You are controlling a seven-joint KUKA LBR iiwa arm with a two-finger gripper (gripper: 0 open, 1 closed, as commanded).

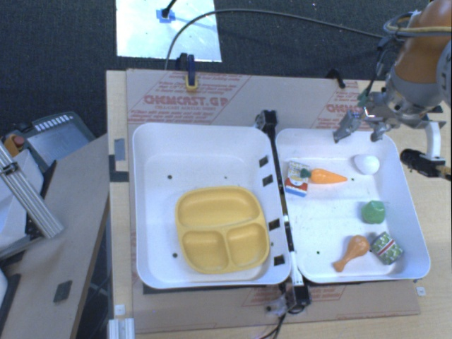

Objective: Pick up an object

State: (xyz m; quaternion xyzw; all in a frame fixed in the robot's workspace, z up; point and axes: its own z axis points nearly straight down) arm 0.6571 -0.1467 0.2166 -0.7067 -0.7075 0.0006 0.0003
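Over the far edge of the right bin (395,189) the gripper (364,127) hangs with its fingers spread, nothing between them. Just below it lies a white egg (366,164), a carrot (328,177) and small carton (297,178) alongside. A green block (373,211), drumstick (351,252) and green packet (386,247) sit nearer. The yellow tray (220,228) fills the left bin (152,189).

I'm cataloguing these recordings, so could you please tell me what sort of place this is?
Probably a robotics lab bench for grasping trials: a grey arm reaches over two white bins, toy food like a carrot fills one, and cardboard lines the bench.
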